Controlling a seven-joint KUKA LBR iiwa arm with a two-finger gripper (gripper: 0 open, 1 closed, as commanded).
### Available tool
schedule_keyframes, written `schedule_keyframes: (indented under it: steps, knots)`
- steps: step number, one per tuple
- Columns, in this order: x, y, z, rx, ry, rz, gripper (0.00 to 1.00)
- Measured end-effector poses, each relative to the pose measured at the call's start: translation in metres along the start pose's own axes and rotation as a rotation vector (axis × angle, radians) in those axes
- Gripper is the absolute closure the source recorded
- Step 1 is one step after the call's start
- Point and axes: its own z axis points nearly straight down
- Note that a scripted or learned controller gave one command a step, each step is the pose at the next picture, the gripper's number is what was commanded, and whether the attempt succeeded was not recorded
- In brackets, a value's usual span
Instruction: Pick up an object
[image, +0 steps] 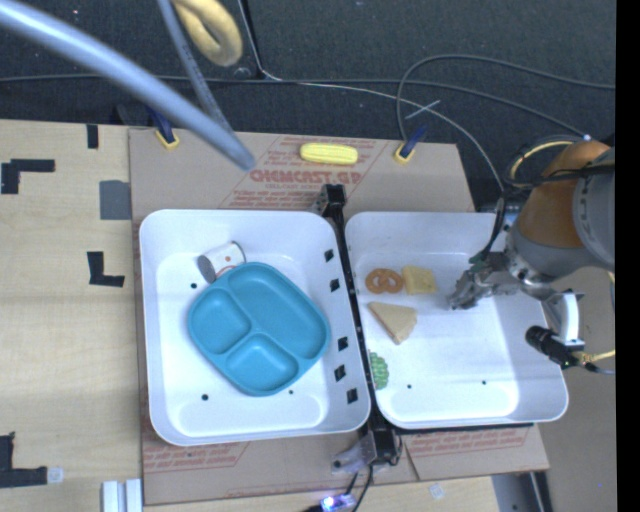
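So the gripper (462, 296) is down inside the right bin (500, 400), low over its floor near the middle, with the grey arm (560, 225) coming in from the right side. Honestly can't tell from this angle whether the jaws are apart or together, they're just a small dark blob at the end of the wrist, and nothing is visibly between them.

What matters for the next move: the closest candidates all sit to the left of the jaws in the camera view. The pale yellow block (420, 281) is just beside the jaws, slightly up and left. Touching its left side is the brown pretzel-looking ring (383, 281). Below those is the tan cheese-like wedge (395, 321), its point aimed toward the divider and its long axis running slanted, down and to the right. A small green thing (378, 369) sits tucked against the bin's left wall, well apart from the jaws.

My guess is the yellow block is the easiest reach, just a short slide left. It looks small, squarish and flat, so probably an okay pinch if the jaws straddle it.

The left bin (165, 240) has a blue divided plate (258, 327) and a little white cup (221, 261) lying on its side, much farther off.
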Motion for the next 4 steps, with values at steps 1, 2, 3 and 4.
schedule_keyframes:
  steps: [1, 2, 3, 4]
  knots:
    - [-0.007, -0.005, -0.049, 0.002, 0.004, 0.002, 1.0]
    - [-0.004, 0.003, -0.094, 0.001, 0.004, 0.001, 1.0]
    - [-0.004, 0.005, -0.147, 0.0, 0.004, 0.001, 1.0]
    - [0.056, 0.021, -0.147, 0.005, 0.005, -0.004, 1.0]
